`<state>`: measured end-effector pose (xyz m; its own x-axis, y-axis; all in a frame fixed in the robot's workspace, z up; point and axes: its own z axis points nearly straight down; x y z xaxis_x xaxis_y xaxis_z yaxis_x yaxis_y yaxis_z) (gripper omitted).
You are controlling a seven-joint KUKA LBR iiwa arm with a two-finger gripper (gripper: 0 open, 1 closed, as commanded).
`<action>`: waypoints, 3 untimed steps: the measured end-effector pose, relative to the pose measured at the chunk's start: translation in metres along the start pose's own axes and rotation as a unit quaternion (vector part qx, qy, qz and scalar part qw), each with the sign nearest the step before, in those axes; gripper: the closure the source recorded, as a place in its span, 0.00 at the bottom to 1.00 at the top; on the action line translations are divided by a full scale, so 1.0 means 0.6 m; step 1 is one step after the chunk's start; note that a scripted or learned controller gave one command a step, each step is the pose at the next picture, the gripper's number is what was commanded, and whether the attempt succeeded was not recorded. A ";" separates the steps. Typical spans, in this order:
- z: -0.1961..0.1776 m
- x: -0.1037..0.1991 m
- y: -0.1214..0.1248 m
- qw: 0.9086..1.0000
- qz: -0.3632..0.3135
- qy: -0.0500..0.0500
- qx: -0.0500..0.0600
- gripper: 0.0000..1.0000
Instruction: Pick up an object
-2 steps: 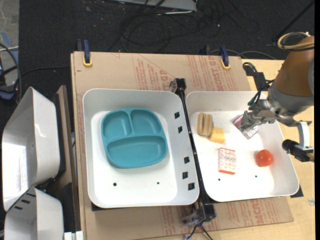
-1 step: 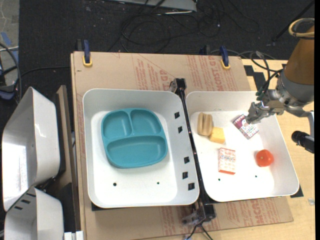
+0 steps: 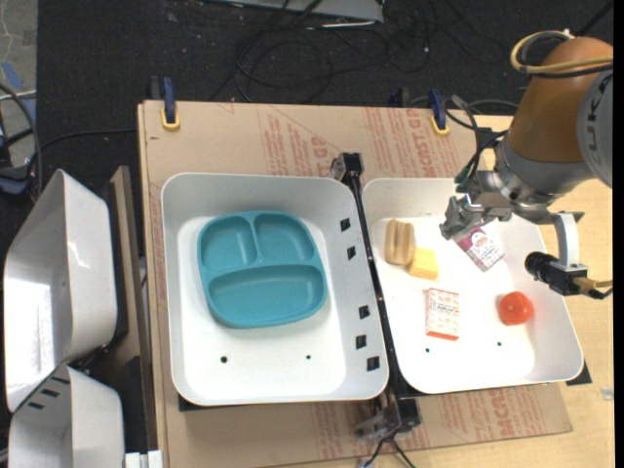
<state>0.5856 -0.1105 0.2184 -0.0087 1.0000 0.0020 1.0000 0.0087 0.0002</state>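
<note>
I saw the counter (image 3: pixel 244 139) carrying two bins. The left bin (image 3: pixel 185 261) held a teal tray (image 3: pixel 261 269). The right bin (image 3: pixel 546 349) held a bread piece (image 3: pixel 398 241) touching a yellow block (image 3: pixel 424 263), a card (image 3: pixel 443 314) lower down, a packet (image 3: pixel 484 249), and a red ball (image 3: pixel 515 307). My pincer (image 3: pixel 466 217) hung at the packet's upper left; I couldn't tell its grip.

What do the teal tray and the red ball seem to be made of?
Teal tray: likely moulded plastic, smooth and matte; even colour, rounded dividers. Red ball: probably plastic or rubber, slightly glossy with a small highlight; too small to be sure.
</note>
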 end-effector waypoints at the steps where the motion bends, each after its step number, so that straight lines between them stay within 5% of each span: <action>1: 0.007 0.088 -0.014 1.000 0.001 0.000 0.001 1.00; 3: -0.003 0.269 -0.027 1.000 0.000 0.000 0.001 1.00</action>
